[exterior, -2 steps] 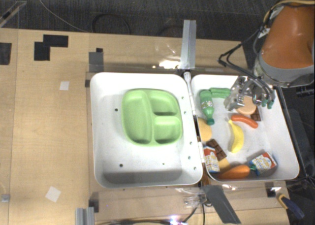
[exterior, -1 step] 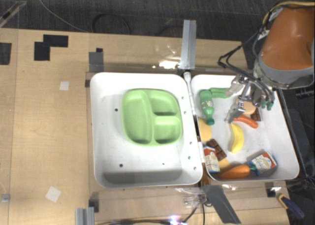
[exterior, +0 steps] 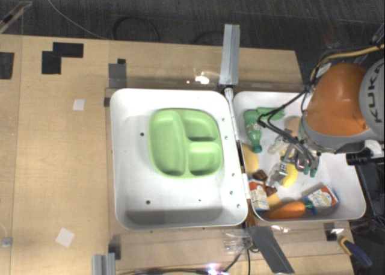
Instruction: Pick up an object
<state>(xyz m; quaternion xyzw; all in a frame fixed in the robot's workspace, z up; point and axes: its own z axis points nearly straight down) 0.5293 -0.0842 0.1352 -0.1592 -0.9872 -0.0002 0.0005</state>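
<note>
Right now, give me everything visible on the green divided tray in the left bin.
The green divided tray is pale green, looks like moulded plastic, with rounded corners. It has three compartments: one long one along its left side and two smaller ones stacked on its right. It lies flat, open side up, near the middle of the left bin, resting on the bin floor and apart from the walls. The compartments look bare, and only the bin touches it.
</note>
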